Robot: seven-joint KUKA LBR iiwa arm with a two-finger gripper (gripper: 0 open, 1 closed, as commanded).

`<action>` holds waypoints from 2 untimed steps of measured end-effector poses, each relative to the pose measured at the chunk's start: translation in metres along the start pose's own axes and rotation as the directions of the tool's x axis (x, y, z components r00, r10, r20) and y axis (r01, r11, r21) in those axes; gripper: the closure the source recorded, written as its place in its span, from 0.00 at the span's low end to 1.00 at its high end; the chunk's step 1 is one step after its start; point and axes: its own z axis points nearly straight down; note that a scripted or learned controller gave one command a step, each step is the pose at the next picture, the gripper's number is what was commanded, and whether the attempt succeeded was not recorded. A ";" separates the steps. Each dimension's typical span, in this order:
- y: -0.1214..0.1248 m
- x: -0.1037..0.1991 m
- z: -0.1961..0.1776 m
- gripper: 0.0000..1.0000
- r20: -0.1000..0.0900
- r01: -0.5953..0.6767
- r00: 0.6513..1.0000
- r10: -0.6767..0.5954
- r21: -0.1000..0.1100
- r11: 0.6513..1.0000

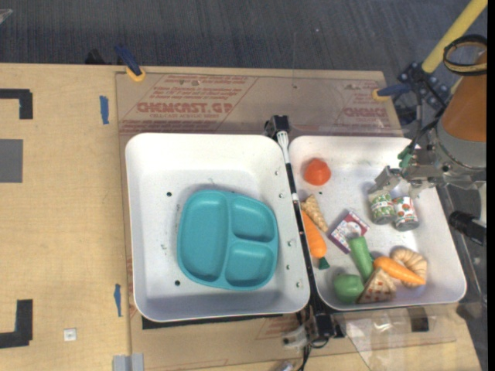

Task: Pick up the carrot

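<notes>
Looking down on the bench, two white bins sit side by side. From the middle of the left bin (147, 207), a teal divided plate (228, 238) lies slightly toward five o'clock. In the right bin (452, 284), the carrot (314, 236) lies along the left wall at about nine o'clock, its green tip pointing to six. A second orange carrot-like piece (400, 270) rests at five o'clock against a tan pastry (414, 259). A red-orange ball (316, 171) sits at eleven o'clock, and two small cans (393, 209) stand at two o'clock. The gripper (402, 178) hangs just above those cans, well apart from the carrot; how its jaws stand cannot be told, and nothing shows held in it.
</notes>
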 end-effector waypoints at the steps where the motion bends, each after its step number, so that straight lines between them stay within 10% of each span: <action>1: -0.058 -0.007 0.101 0.00 0.001 0.254 0.967 -0.254 -0.002 0.967; 2: -0.078 0.019 0.103 0.00 0.011 0.430 0.903 -0.430 -0.011 0.903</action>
